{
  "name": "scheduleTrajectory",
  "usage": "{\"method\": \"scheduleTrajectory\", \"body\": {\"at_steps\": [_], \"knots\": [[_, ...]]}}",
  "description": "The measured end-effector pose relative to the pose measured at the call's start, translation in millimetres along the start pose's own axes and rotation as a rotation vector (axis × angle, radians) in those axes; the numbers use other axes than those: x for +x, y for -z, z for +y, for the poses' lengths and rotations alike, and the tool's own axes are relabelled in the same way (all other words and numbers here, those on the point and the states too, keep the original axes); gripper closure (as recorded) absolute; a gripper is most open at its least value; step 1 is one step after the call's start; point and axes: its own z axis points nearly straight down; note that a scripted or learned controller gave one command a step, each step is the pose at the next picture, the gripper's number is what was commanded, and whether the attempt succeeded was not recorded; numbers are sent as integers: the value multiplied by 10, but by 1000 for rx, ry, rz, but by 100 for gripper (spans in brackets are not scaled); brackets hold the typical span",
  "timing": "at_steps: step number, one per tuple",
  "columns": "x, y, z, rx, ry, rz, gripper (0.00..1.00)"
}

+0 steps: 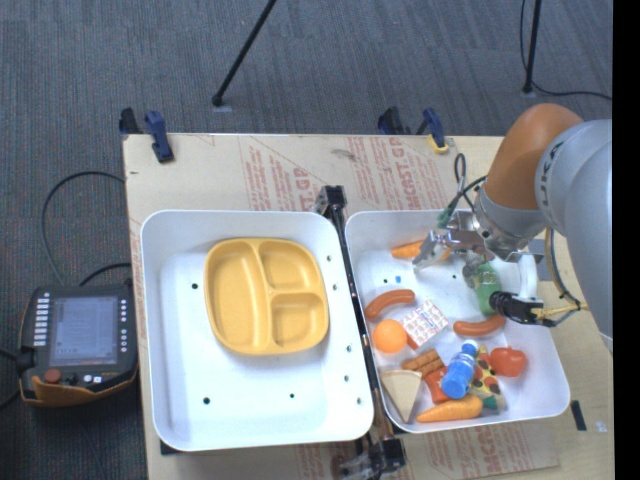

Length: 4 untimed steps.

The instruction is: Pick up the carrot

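I cannot tell the gripper's (446,245) opening near the right bin's (556,396) far edge, so I should steer to the carrot (449,410) at its near edge.

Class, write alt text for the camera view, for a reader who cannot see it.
A grey robot arm's claw hovers at the back of the right bin, beside a small carrot, among toy foods including hot dogs, an orange and a larger carrot near the front. The left bin holds a yellow divided plate.

Glossy plastic carrot (450,410); smooth yellow plastic tray (267,295).
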Motion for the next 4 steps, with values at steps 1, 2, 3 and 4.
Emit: {"method": "scheduleTrajectory", "body": {"at_steps": [1,2,3,4], "knots": [[-40,25,36,-4,-206,6,0],[-268,25,78,11,-338,21,0],[-340,120,76,0,-338,3,100],[-269,127,88,4,-334,17,0]]}}
